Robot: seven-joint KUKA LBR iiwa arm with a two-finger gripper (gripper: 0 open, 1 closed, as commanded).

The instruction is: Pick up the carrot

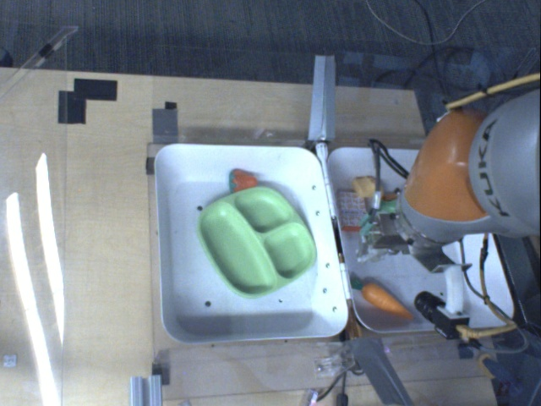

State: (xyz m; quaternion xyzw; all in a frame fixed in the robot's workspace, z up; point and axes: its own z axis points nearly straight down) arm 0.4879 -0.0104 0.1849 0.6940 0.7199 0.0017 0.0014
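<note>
Carrot lying in right bin, near corner; claw above.

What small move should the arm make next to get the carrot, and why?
Probably shift the gripper toward the near edge of the right bin and lower it: the carrot lies there by itself, below the gripper in the view, not between its fingers.

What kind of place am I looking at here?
Probably a robotics lab: a grey and orange arm reaches over two white bins on a wooden bench, with toy-like items such as a carrot and a green tray.
</note>
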